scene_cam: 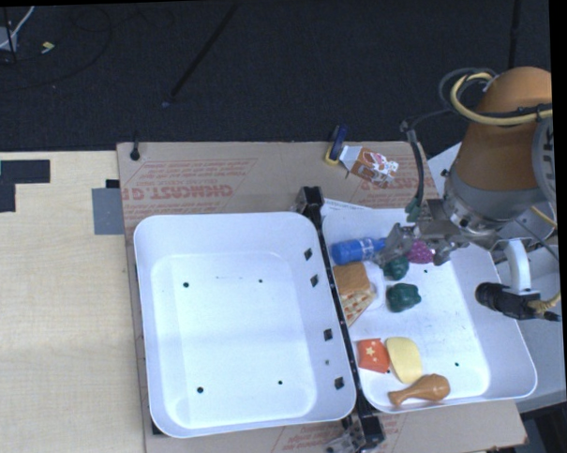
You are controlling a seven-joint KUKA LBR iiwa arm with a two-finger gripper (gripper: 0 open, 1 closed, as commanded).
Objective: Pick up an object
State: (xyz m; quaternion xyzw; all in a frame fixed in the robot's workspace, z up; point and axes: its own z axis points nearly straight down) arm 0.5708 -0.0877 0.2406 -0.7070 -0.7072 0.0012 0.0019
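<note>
Cardboard sheeting (225, 176) is lying under both bins, its printed lettering showing along the far edge. On it, the left bin (158, 367) is sitting beside the right bin (501, 376), their inner walls touching along a black clip strip. The arm (505, 136) is reaching in over the right bin's far right corner, its orange band bulging above the wrist. The gripper (404, 248) is hovering low near that bin's far edge; whether its jaws are released or clenched cannot be told (dark metal is blurring into the toys beneath).

Toys are crowding the right bin. A waffle piece (353, 290) is leaning against the left wall. A blue bottle (354, 251) is lying at the far left corner. A yellow lemon-like piece (405, 357) is resting near the near edge, touching a red wedge (373, 355) on its left. A brown drumstick (420, 389) is lying along the near edge. A dark green lump (403, 297) is sitting mid-bin, and a magenta piece (421, 252) is peeking out just beside the gripper.
</note>
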